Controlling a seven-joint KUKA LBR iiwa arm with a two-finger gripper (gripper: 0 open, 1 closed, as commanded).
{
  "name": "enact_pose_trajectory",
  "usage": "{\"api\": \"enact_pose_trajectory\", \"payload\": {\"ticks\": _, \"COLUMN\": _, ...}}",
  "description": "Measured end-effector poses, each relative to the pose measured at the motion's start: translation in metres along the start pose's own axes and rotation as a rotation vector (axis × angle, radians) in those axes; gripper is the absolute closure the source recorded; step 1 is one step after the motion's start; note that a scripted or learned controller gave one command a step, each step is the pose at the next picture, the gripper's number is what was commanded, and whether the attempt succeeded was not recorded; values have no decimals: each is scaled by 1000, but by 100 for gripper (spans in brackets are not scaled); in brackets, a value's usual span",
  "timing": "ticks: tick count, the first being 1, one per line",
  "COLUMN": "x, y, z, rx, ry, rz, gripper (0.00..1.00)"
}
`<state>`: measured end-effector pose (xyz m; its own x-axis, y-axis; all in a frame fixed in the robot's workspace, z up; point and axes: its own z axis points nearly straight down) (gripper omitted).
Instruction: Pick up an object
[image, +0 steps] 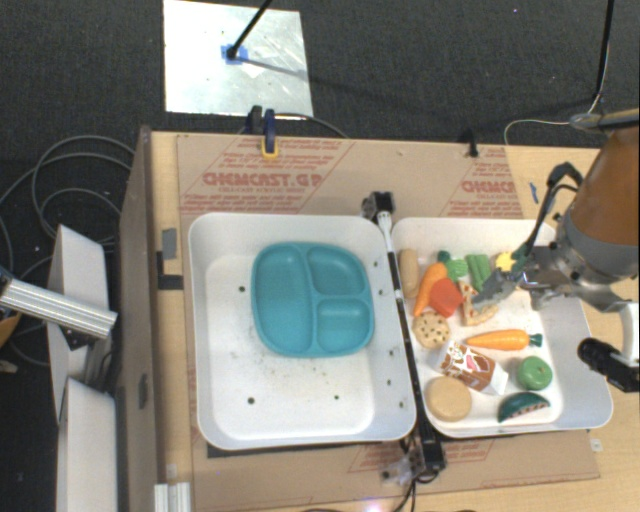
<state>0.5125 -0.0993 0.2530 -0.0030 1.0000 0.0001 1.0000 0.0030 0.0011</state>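
Camera view: the gripper (497, 288) is being shown low over the right bin (590, 395), reaching in from the right, and it is taken here as the landmark. Its dark fingers are lying across the toy food, but whether they are parted or closed, or holding anything, cannot be told.

Crowding the gripper are two green pieces (470, 268) just above-left of it, a red block (446, 297) touching an orange carrot piece (431, 285) to its left, and a pale cylinder (408, 270) further left against the bin wall. A long carrot (496, 340) is lying just below the gripper. Lower still are one cookie (431, 328), one small carton (472, 367), one tan disc (449, 399), one green ball (535, 373) and one watermelon slice (524, 405).

Two white bins are being counted. One teal divided plate (311, 299) is resting in the left bin (224, 380), well left of the gripper. Both bins are sitting on a cardboard-covered bench (330, 175), with dark carpet (80, 70) beyond.
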Motion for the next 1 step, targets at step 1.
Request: {"api": "enact_pose_trajectory", "payload": {"ticks": 1, "x": -4, "y": -29, "z": 134, "rx": 12, "ry": 3, "rz": 4, "gripper": 0}}
